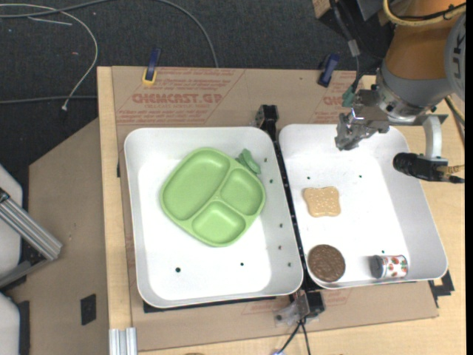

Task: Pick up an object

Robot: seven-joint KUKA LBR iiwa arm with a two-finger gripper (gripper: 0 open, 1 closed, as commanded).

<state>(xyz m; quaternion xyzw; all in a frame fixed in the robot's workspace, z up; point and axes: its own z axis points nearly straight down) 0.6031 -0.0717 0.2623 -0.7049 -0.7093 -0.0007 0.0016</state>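
Two white bins side by side on a brown bench (111,198). Left bin (148,265): mostly taken up by a green plate (213,196) with three parts, small green bit (249,161) touching its top right edge; bare white floor along the bottom and left. Right bin (414,213): lots of bare floor in the middle and right. Grey arm (417,43) reaching in from the right. Gripper (349,140) over the top edge of the right bin, fingers too dark and small to tell if apart or together, nothing seen between them. Below, well apart from it, tan toast (322,201). Brown round cookie (326,262) near the bottom edge. Small can (389,266) lying on its side, close to the bottom right edge.
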